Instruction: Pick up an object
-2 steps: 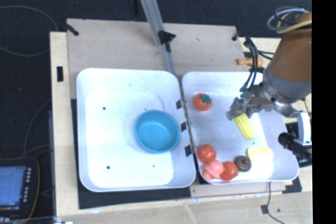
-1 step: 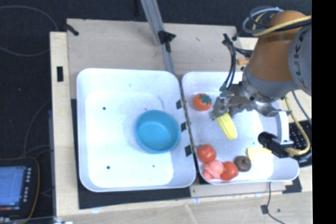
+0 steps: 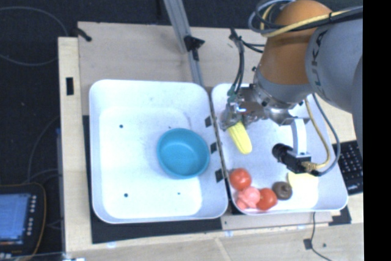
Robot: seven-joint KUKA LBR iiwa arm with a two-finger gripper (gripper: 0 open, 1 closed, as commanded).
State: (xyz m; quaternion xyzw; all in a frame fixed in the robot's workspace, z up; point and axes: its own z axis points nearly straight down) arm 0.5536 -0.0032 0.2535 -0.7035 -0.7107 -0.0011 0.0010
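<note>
Looming from three o'clock, gripper [image 3: 235,118] sits over right bin's [image 3: 330,200] ten o'clock corner, jaws pinching yellow corn [image 3: 242,139] (probably light, stiff plastic, slippery); best held mid-length.

The one bit of lettering I could find stood on the grey arm [image 3: 339,64], on its casing below the orange band near the bench's right edge: pale letters, cut off by the edge of the view, too partial to read with any certainty. A small screen [image 3: 18,217] glowed blue off the bench's lower left corner, but nothing on it was legible. The white bins [image 3: 110,101] bore no readable marks.
</note>
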